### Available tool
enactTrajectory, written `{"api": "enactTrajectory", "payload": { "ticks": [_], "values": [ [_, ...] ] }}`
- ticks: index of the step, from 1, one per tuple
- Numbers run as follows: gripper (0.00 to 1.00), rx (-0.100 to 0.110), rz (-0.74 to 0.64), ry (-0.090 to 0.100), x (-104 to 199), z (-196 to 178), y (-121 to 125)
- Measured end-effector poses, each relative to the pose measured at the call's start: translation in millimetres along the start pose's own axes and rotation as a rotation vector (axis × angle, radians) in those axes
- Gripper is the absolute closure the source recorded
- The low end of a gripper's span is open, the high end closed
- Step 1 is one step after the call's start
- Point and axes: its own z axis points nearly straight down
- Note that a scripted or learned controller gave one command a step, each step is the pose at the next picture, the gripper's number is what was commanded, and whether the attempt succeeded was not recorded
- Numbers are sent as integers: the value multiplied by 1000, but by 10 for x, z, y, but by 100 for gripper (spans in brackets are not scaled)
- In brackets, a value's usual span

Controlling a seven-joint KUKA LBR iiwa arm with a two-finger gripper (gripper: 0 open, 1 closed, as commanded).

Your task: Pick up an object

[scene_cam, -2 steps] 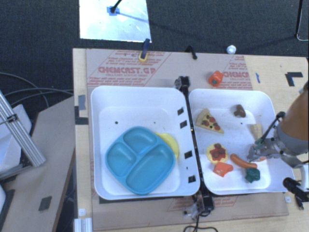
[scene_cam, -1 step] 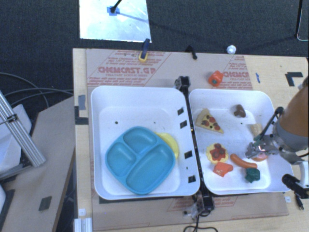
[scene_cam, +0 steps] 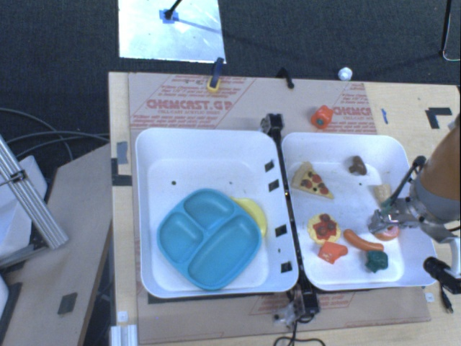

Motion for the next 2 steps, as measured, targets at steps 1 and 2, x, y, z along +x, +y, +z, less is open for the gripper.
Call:
{"api": "enactTrajectory", "payload": {
  "ticks": [1,2],
  "values": [
    [100,-3,0,-1,-3,-104,11],
    [100,-6,0,-2,-5,-208,22]
  ]
}}
